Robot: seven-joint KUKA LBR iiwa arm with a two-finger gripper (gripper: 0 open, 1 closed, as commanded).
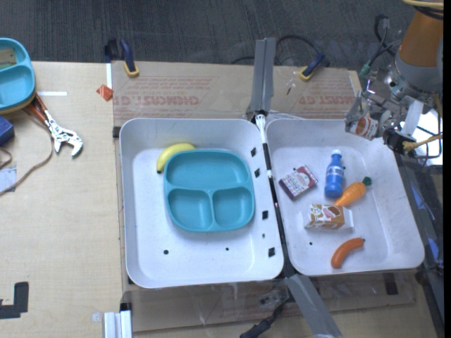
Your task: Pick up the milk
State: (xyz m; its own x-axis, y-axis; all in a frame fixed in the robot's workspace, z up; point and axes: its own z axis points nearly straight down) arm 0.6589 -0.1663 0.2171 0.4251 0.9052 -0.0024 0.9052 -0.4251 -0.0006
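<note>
The arm (423, 27) sits at the upper right of the frame, and its hand (377, 122) hangs over the far right corner of the right-hand bin (394, 259). Something small with a reddish label shows right at the hand, but it is too blurred to say what it is or whether it is held, and I can't tell if the hand is released or clenched.

The milk looks to be the small carton (328, 217) with the brown and white print, lying in the middle of the right bin, lower right of the frame. It is well apart from the hand, so this reads as the approach step, with the pick itself not yet made.

Busy neighbourhood, though. A carrot (351, 192) lies just above the carton, nearly touching its top corner. A blue bottle (334, 174) stands above that, a red packet (297, 182) lies up and to the left, and a sausage (347, 252) lies just below.

The next move calls for the hand to travel down and left across the frame, centre over the carton, and come down with the fingers clear of the carrot.

Over in the left bin (141, 259), a blue divided plate (208, 190) and a banana (173, 153) sit out of play.
</note>
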